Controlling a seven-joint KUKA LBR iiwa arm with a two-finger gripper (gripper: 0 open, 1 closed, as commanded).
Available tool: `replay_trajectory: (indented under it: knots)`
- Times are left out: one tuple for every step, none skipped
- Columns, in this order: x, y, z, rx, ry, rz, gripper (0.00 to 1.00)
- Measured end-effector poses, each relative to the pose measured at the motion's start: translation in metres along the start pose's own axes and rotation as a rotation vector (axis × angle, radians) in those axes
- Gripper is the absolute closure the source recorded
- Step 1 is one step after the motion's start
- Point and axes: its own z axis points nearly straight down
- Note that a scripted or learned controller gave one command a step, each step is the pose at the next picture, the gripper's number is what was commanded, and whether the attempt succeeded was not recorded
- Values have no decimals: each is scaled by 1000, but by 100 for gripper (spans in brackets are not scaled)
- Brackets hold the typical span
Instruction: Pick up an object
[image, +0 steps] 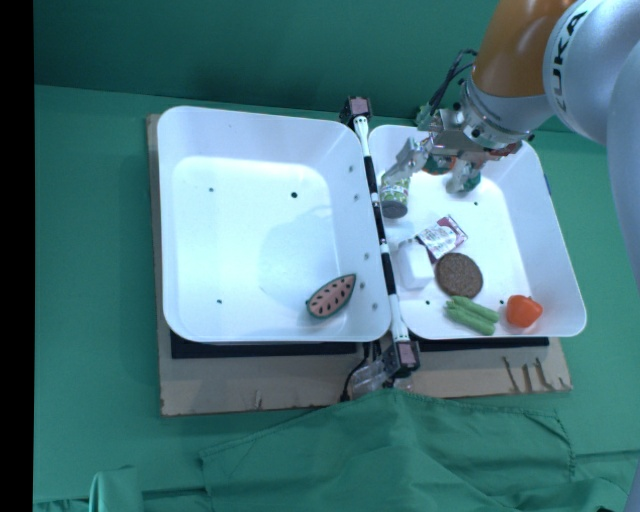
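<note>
1. The grey arm (560, 60) with its orange band enters from the upper right of the frame, and its gripper (400, 180) hangs over the upper left part of the right bin (560, 230), close to the divider between the two bins.

2. A small cylindrical can (394, 200) sits right at the gripper's tip, beside the bin's left wall. From this slanted view I cannot tell whether the claw is clenched on it, merely touching it, or spread above it.

3. The can looks tilted, with its round dark end facing the lower part of the frame; its long axis appears to run roughly in line with the gripper.

4. The rest of the right bin's things lie lower in the frame, well apart from the claw: a red-and-white packet (441, 236), a white block (414, 266), a brown round patty (458, 274), green pods (470, 314) and an orange pepper (522, 311) near the lower right corner.

5. A watermelon slice (331, 297) lies alone in the left bin (200, 150), toward its lower right.

6. My judgement: the can is the nearest candidate by far, directly under the claw, so the coming move turns on a short vertical approach rather than any sideways travel. The nearby wall could crowd one finger.
</note>
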Motion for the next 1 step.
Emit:
replay_trajectory:
  knots:
    - [25,-24,4,10,0,5,100]
